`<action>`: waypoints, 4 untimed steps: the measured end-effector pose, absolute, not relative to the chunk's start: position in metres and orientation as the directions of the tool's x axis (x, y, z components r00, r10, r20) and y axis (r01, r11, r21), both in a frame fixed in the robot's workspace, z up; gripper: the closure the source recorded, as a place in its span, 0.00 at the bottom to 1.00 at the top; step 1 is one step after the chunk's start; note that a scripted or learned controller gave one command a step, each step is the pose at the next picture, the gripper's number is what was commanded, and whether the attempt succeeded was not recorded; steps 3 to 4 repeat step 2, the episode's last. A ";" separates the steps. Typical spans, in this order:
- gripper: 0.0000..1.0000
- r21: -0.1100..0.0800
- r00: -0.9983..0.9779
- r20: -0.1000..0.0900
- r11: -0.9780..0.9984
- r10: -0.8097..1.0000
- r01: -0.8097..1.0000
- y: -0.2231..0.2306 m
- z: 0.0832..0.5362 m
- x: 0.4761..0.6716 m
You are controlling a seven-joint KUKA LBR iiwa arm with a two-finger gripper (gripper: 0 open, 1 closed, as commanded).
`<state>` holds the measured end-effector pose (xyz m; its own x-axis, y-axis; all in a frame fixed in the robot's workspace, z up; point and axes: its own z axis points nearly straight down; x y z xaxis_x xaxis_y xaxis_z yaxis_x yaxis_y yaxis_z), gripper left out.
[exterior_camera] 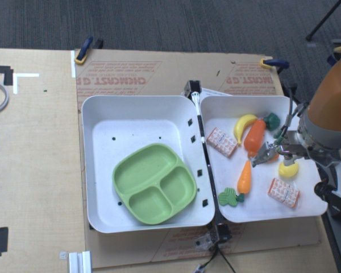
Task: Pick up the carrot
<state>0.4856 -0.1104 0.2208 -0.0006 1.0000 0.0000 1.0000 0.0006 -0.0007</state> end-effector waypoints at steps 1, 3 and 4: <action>0.00 -0.001 0.026 0.000 -0.026 1.000 1.000 -0.098 0.092 0.500; 1.00 0.001 0.028 0.000 -0.028 1.000 1.000 -0.098 0.102 0.501; 1.00 0.001 0.028 0.000 -0.028 1.000 1.000 -0.098 0.102 0.501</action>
